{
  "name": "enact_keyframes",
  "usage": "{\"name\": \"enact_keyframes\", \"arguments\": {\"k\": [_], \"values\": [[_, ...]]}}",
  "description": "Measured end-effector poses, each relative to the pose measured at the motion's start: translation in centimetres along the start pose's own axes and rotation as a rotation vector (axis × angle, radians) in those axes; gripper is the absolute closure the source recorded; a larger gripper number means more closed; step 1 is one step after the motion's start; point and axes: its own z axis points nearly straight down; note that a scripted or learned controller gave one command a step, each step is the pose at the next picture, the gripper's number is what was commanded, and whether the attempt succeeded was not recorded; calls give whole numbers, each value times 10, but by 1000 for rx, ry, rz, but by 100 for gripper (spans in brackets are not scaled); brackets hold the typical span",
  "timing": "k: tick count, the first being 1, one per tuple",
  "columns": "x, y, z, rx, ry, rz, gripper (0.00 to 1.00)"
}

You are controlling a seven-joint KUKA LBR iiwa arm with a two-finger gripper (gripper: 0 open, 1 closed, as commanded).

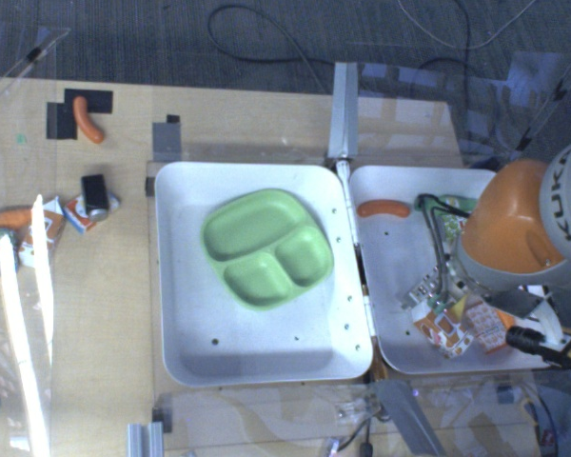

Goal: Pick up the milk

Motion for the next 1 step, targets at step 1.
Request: {"name": "enact_keyframes", "arguments": {"k": [1], "values": [[-13,-16,11,11,7,346,100]]}}
